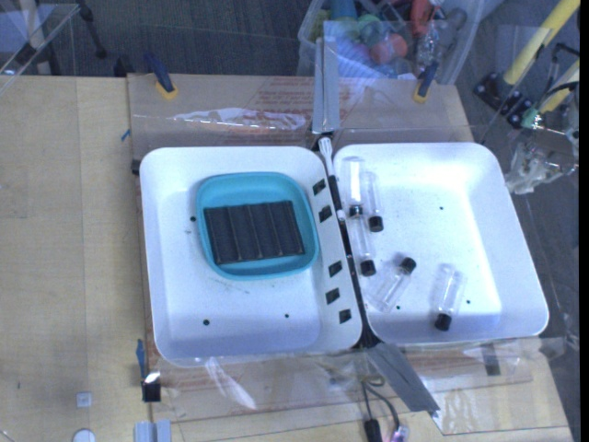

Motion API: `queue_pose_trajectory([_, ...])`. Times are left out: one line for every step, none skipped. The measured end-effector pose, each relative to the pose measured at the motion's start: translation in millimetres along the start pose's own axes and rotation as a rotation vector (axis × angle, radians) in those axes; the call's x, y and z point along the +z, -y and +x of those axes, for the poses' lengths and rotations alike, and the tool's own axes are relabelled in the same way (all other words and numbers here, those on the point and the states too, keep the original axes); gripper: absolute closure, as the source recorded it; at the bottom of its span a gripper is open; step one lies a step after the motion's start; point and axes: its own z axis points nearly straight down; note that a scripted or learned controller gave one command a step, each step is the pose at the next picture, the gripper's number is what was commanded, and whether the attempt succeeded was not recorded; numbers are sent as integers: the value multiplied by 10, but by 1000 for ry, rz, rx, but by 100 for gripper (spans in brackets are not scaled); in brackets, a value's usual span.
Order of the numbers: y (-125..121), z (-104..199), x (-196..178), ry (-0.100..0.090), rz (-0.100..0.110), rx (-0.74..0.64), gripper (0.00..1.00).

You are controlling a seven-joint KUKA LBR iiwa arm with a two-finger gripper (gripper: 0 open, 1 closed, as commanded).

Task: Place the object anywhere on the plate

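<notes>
Little bottles wait in the right bin (479, 168)

You see four clear bottles (444, 295) there; the blue plate (213, 191) sits in the left bin (170, 247); you cannot tell the end effector's state.

A clear tub (405, 17) of colourful toys stands beyond the bins, with blue clamps (164, 83) on the bench's far edge.

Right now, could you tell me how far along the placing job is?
Nothing looks done: the teal plate in the left bin carries only a dark ribbed block. Nothing is in hand. The clear vials all lie in the right bin, so one must be picked and placed.
</notes>
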Motion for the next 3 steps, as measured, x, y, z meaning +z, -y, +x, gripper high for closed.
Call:
queue_pose_trajectory([1,3,2,0,1,0,0])
queue_pose_trajectory([-647,94,141,-3,5,7,0])
queue_pose_trajectory([-671,118,-982,-4,3,85,0])
